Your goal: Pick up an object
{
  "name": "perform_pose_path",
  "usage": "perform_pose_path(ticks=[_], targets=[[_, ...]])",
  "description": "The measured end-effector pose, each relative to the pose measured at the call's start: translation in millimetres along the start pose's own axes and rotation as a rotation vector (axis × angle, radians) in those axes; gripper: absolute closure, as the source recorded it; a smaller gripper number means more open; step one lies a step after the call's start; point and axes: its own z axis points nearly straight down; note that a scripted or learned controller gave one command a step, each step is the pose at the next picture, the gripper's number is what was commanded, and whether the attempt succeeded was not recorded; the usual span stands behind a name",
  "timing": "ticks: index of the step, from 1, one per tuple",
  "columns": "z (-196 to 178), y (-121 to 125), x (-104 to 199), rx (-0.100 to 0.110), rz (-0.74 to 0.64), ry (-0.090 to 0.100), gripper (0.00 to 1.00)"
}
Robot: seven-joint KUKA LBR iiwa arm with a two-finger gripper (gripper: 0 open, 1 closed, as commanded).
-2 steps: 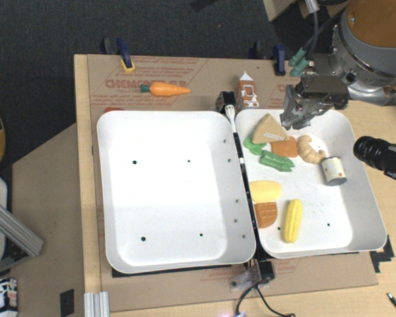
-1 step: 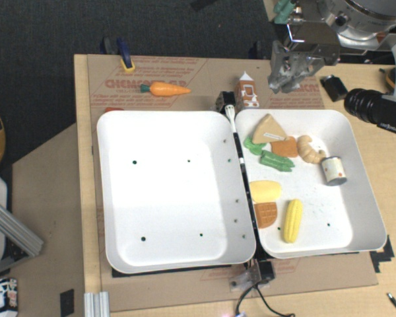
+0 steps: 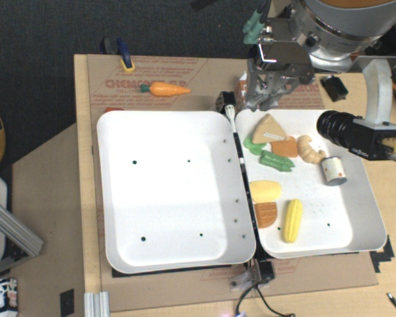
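- The gripper (image 3: 263,96) hangs over the far left corner of the right bin (image 3: 356,236), just above the rim; its fingertips blur into dark hardware there, so whether they are spread or pressed together cannot be told, and nothing shows between them.
- Candidate objects lie in that bin: a tan wedge (image 3: 270,130) nearest the gripper, green beans (image 3: 272,157) just below the wedge, an orange block (image 3: 285,147), what may be a ginger root (image 3: 309,148), a small metal can (image 3: 332,170), a yellow lump (image 3: 264,191), a waffle (image 3: 266,214) and a corn cob (image 3: 292,220).
- A toy carrot (image 3: 166,90) lies outside, beyond the left bin (image 3: 165,190).
- Risk: a straight descent likely hits the rim or the divider between the bins.
- Risk: the crowded wedge, beans and block could shove apart or slip free.
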Motion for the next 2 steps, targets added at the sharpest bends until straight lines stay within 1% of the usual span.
perform_pose_path(ticks=[1,2], targets=[[0.2,1.1,-2.6,0.000,0.005,-0.002,0.00],[0.6,62.9,15.4,-0.007,0.006,-0.001,0.00]])
